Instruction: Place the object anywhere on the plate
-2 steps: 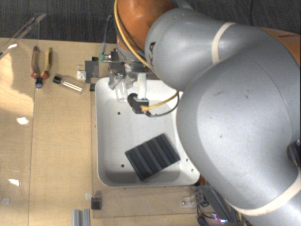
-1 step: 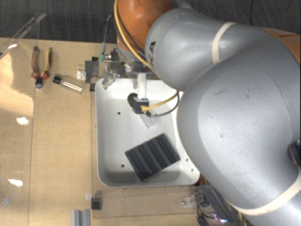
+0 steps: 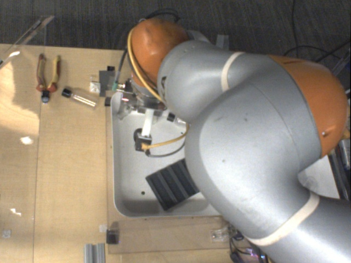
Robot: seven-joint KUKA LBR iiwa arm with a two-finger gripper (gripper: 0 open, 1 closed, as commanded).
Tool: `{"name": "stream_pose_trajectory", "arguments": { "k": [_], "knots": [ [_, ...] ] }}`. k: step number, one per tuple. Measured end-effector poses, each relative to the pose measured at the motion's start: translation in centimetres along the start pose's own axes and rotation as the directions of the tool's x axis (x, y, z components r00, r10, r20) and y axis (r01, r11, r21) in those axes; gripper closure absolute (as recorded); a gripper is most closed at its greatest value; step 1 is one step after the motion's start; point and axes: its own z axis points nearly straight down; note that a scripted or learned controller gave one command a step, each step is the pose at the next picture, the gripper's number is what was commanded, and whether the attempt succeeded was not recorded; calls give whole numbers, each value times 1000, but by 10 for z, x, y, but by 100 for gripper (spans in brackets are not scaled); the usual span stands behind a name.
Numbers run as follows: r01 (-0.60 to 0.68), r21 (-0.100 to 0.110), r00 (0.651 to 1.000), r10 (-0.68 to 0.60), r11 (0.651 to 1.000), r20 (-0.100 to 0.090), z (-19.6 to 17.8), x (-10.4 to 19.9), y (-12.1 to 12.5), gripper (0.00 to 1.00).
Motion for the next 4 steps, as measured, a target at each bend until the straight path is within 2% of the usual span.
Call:
{"name": "stream_pose_trajectory", "arguments": {
  "k": [1, 2, 3, 4],
  "knots": [
    [-273, 2, 962, 273, 962, 1, -28, -3, 0, 0],
    [-571, 9, 821, 571, 821, 6, 9, 2, -2, 0],
    [-571, 5, 821, 571, 821, 0, -4, 3, -1, 100],
    [-255, 0, 967, 255, 967, -2, -89, 2, -5, 100]
  ]
}}
